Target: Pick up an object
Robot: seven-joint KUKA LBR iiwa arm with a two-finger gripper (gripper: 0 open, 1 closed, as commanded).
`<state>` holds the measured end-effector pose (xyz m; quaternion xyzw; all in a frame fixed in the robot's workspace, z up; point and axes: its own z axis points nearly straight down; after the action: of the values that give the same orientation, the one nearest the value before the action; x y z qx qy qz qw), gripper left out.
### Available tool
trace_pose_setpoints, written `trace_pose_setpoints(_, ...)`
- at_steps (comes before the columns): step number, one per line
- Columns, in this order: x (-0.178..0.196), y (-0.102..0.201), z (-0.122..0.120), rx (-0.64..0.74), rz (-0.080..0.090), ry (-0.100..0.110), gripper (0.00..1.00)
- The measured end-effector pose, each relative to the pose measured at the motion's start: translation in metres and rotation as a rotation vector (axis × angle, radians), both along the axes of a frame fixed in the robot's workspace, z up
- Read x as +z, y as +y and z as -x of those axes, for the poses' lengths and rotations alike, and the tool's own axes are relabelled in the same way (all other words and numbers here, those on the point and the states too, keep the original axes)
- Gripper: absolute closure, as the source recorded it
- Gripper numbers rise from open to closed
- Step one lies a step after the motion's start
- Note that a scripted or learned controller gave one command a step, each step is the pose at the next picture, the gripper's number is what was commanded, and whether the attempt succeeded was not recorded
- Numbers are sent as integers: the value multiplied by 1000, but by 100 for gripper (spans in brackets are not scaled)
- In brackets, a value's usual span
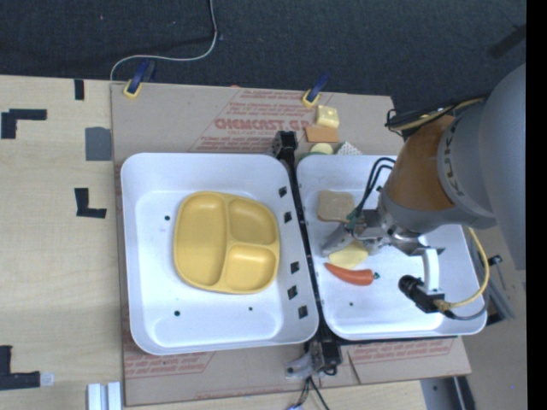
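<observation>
In the right bin (444,319) lie a tan bread slice (334,203), a pale yellow wedge (348,257) and a red chili pepper (350,274). My gripper (353,231) is low over the bin's left part, between the bread slice and the yellow wedge, right at the wedge's upper edge. The wrist and its cables hide the gripper's tip. The grey arm with its orange band (420,173) reaches in from the right and covers the bin's right half.
The left bin (145,314) holds a yellow divided plate (226,242). Behind the right bin, on the cardboard, sit a yellow block (327,115), an orange block (320,133) and a small green piece (320,149). A black divider (295,229) runs between the bins.
</observation>
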<state>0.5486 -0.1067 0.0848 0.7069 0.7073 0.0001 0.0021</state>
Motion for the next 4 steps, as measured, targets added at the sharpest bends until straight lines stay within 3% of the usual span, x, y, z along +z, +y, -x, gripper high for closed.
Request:
trace_pose_setpoints(1, 11, -1, -1, 0, -1, 1, 100)
trace_pose_setpoints(2, 104, 69, -19, 6, -3, -1, 100)
trace_pose_setpoints(3, 99, 66, -17, 1, -3, 4, 0)
trace_pose_setpoints(4, 99, 32, -20, -3, -2, 5, 0)
